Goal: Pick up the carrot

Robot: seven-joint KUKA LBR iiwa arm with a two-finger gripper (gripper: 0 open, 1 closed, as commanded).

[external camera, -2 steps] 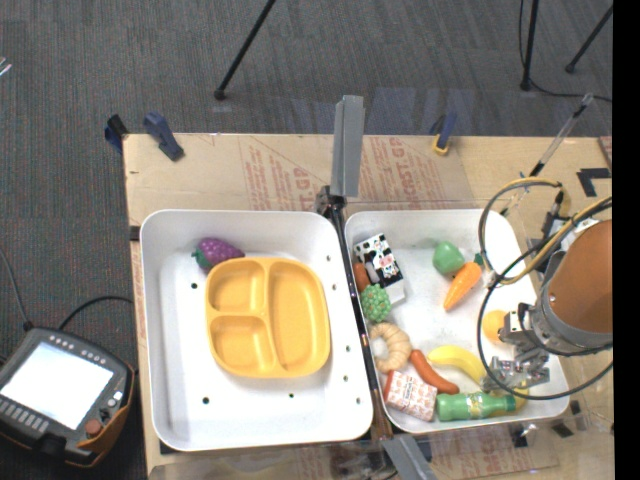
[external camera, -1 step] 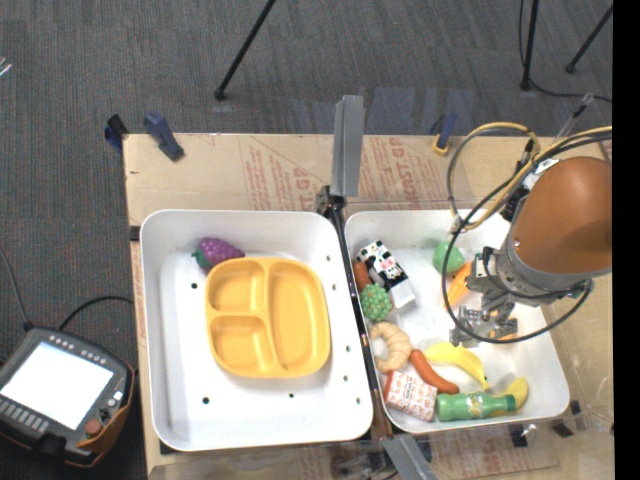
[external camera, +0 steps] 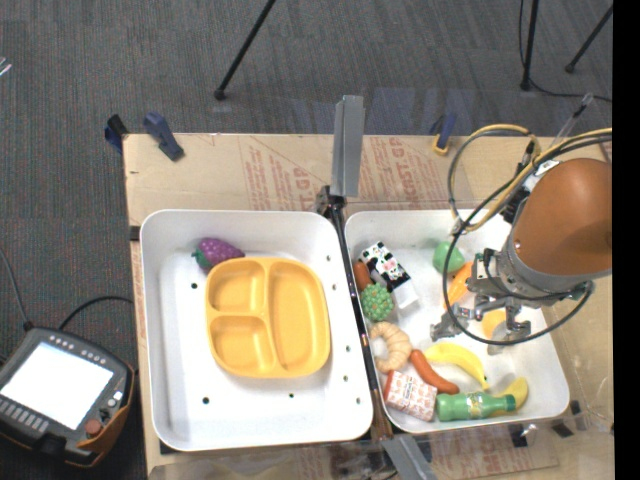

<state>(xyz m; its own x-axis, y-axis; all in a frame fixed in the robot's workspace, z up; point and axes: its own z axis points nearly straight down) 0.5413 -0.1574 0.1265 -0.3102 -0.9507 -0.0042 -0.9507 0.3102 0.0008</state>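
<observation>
My arm hangs over the right bin (external camera: 556,373), crowded with toy food, reaching for a carrot.

The end effector (external camera: 480,313) sits low near the bin's right wall; I cannot tell how it is set. What I take for the carrot (external camera: 461,280), an orange piece, lies just beside it, partly hidden under the wrist, touching a green ball (external camera: 449,257). A banana (external camera: 458,358) lies just below. My worry: things crowd so tightly here that I may catch the banana or nudge the carrot away. Another orange piece (external camera: 361,273) by the left wall could be mistaken for it. The left bin (external camera: 165,368) carries a yellow plate (external camera: 268,316).
</observation>
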